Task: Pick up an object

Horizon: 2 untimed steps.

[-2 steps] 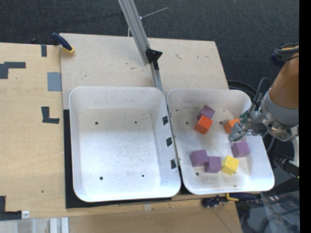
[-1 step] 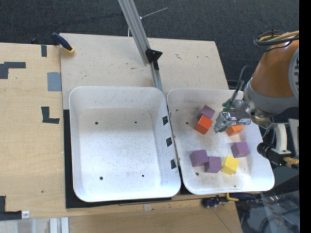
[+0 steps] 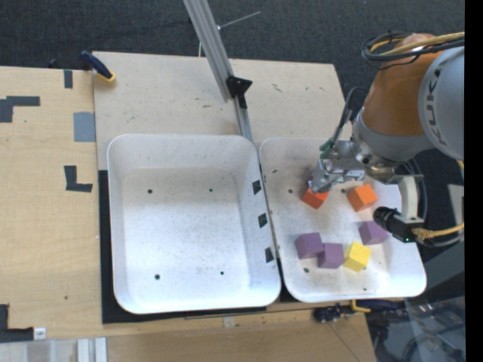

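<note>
We see the gripper (image 3: 323, 185) low in the right bin (image 3: 290, 277), its tip right on a red-orange block (image 3: 314, 198); whether the block sits clamped or merely touched, we cannot tell. The arm (image 3: 411, 104) reaches in from the right, its orange band above the wrist, the wrist bent down toward the bin floor. Just beside lies an orange cube (image 3: 363, 196); nearer the front we find three purple blocks (image 3: 308, 244) and a yellow cube (image 3: 358, 256). The left bin (image 3: 121, 164) sits alongside.
</note>
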Each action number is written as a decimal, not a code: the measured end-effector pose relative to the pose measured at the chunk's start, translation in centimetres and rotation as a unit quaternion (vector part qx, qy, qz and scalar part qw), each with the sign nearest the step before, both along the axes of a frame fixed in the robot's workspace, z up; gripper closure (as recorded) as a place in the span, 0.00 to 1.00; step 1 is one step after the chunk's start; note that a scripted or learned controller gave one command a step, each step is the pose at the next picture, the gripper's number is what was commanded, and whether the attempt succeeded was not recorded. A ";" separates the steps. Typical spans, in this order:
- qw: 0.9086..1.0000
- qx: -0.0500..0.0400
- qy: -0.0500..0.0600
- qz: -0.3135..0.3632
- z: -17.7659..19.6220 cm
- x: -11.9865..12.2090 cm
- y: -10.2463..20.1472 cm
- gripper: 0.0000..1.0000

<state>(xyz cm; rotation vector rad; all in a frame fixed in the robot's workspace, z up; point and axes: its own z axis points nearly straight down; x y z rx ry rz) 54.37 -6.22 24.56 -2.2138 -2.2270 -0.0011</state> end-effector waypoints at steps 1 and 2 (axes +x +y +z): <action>1.000 0.000 0.001 0.000 -1.0 1.5 5.4 1.00; 1.000 0.000 0.000 0.001 -1.2 4.5 11.1 1.00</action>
